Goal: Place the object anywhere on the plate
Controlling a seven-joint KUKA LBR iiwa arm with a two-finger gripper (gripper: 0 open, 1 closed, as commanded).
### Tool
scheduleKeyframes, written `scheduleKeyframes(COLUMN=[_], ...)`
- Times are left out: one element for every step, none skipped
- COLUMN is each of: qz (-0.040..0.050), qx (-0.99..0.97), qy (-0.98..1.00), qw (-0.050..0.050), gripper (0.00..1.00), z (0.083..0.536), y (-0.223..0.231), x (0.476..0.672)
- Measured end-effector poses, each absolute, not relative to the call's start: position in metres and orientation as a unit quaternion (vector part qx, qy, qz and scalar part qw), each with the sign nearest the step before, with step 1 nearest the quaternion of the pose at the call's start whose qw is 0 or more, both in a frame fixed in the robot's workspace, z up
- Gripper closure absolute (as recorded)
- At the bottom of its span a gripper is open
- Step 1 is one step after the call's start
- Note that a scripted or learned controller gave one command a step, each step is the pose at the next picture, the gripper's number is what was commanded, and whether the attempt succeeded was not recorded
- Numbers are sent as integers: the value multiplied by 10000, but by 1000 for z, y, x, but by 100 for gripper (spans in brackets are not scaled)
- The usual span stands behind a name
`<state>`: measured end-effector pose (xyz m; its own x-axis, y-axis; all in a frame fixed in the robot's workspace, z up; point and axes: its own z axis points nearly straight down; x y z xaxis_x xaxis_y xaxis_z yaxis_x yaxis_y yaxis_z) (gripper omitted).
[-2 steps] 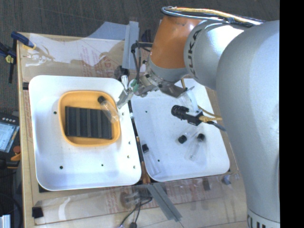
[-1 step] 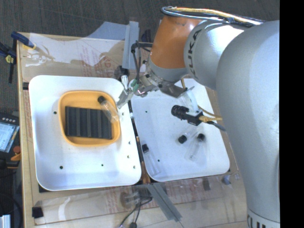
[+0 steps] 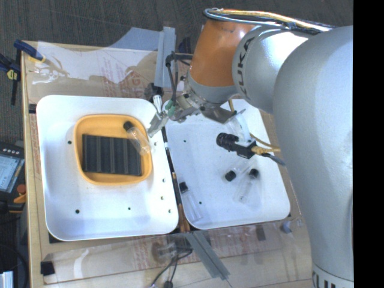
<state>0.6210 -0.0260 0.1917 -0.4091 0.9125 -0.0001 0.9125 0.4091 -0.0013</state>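
My grey arm (image 3: 300, 101) fills the right side and hides the right bin's (image 3: 264, 212) far corner, above a bench (image 3: 90, 65) on dark floor, with the left bin (image 3: 54, 179) bearing the yellow plate (image 3: 90, 128), whose middle is dark and ribbed. My gripper (image 3: 157, 120) hangs over the gap between the bins, fingers close together, pinching the end of a clear tube with a black cap (image 3: 137, 135) lying across the plate's right rim. Small black-capped clear tubes (image 3: 240, 176) in the right bin are hard to make out.
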Motion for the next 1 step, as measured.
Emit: scheduleKeyframes(qz=[6], qx=[-5435], qy=[-8394], qw=[3], gripper=[0], z=[192], y=[-26], x=[621])
